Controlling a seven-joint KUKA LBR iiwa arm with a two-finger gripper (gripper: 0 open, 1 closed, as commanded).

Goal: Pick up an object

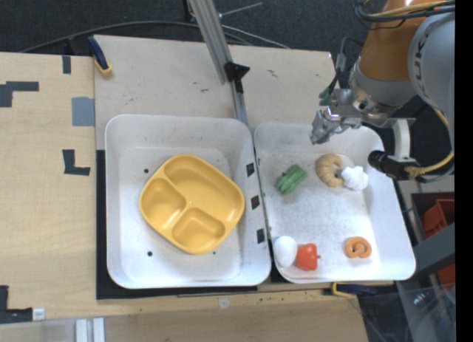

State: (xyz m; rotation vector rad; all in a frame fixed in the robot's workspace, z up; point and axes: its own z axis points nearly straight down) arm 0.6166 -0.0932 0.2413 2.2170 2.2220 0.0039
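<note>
The gripper [323,131] hangs over the right bin's [384,259] far edge, its grip impossible to tell. The bagel [331,168] lies just beside it toward the camera; the green pepper [291,179] sits slightly farther left, angled diagonally.

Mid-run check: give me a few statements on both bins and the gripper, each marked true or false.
1. The yellow divided plate lies in the left bin. True.
2. The gripper holds the green pepper. False: the pepper lies on the right bin's floor, apart from the gripper.
3. The red pepper lies near the right bin's front edge, beside a white object. True.
4. The orange ring sits on the yellow plate. False: it is in the right bin.
5. The gripper is over the right bin's back edge. True.
</note>
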